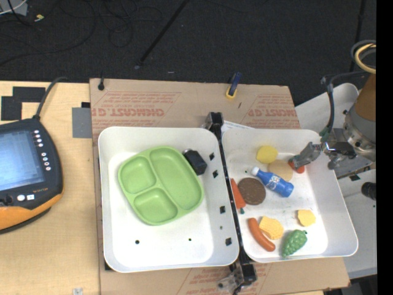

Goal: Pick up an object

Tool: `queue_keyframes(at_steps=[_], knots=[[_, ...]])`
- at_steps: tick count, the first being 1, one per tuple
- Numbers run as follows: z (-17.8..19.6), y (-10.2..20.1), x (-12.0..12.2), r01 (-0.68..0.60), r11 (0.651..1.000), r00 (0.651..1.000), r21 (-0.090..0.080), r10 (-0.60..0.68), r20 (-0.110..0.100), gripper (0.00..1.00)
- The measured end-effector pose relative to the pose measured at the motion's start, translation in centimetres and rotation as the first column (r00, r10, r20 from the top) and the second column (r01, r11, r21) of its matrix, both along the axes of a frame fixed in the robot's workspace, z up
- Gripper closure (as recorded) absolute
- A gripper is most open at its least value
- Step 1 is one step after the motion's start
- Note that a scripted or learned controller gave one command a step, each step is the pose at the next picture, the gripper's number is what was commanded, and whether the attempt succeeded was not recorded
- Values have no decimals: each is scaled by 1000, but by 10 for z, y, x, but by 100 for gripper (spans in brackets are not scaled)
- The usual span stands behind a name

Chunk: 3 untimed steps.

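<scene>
My gripper (314, 153) hangs over the upper right corner of the right bin (334, 195), reaching in from the right. Just under and left of it lie a small red piece (299, 168), a tan piece (280, 168) and a yellow lump (266, 153). A blue bottle (274, 182) lies tilted beside a brown disc (252, 191). Toward the front of the bin lie an orange sausage (260, 234), a yellow wedge (272, 227), a green bunch (293, 242) and a small yellow piece (306, 217). An orange stick (236, 192) lies along the bin's left wall.
The left bin (159, 247) holds a green divided plate (159, 185) with a black object (195, 161) at its upper right corner. A teach pendant (24, 171) sits at the far left of the bench. A blue-and-yellow clamp (233, 86) grips the cardboard behind the bins.
</scene>
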State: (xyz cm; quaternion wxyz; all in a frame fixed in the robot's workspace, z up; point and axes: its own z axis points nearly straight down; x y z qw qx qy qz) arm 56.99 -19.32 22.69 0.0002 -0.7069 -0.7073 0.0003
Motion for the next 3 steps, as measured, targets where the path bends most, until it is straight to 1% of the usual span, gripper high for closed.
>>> queue_keyframes(at_steps=[1,2,3], knots=[[10,-1,0,0,1000,1000,0,0,0,100],[164,44,31,-6,1000,1000,-3,6,17,100],[3,66,74,-2,1000,1000,3,2,-11,100]])
